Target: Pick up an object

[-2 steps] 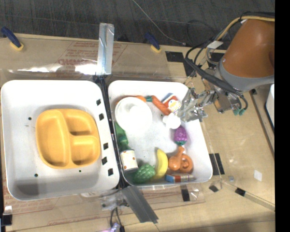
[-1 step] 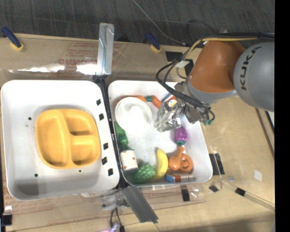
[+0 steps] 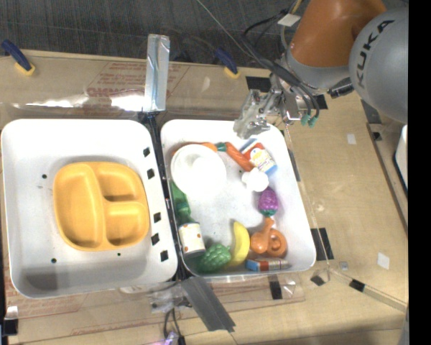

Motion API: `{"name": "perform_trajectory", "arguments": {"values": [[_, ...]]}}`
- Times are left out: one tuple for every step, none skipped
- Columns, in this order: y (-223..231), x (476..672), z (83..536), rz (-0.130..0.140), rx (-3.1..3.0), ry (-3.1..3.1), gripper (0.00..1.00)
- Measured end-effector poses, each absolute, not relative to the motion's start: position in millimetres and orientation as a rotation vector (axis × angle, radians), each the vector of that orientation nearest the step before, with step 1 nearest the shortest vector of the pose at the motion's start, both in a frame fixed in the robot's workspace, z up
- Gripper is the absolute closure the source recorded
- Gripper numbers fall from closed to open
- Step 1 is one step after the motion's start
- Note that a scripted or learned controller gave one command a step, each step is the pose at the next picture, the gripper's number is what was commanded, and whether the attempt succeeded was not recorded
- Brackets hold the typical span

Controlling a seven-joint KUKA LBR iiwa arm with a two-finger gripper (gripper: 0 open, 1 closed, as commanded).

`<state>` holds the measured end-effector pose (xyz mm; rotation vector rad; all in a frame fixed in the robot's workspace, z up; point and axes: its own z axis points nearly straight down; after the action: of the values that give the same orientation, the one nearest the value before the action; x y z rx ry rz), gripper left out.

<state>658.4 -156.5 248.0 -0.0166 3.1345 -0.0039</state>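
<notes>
Nearest us, along the near edge of the right bin (image 3: pixel 302 214), we see a marker-like stick (image 3: pixel 267 265), a green bumpy toy (image 3: pixel 214 258), a banana (image 3: pixel 240 241) and an orange toy (image 3: pixel 267 241) crowded together, with a small white can (image 3: pixel 191 238) at the near left corner. A little farther in, a purple grape bunch (image 3: pixel 269 202) lies by the right wall, and a dark green piece (image 3: pixel 179 203) leans on the left wall. Beyond these, a white bowl (image 3: pixel 198 167) sits toward the far left corner, beside a carrot (image 3: pixel 237 155) and a small white bottle (image 3: pixel 261 159) with a white round thing (image 3: pixel 256 181) just below it.

In the left bin (image 3: pixel 29 142) we see a yellow divided plate (image 3: pixel 101 204) near the middle.

Farthest, the gripper (image 3: pixel 253 119) hangs over the far edge of the right bin, near its far right corner, above the carrot and bottle. We see nothing between its fingers; whether they are spread or closed we cannot tell.
</notes>
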Motion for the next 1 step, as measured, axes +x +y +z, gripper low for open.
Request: {"name": "perform_trajectory", "arguments": {"values": [[-134.2, 626.8, 276.4, -0.001, 0.648, 3.073, 1.0]]}}
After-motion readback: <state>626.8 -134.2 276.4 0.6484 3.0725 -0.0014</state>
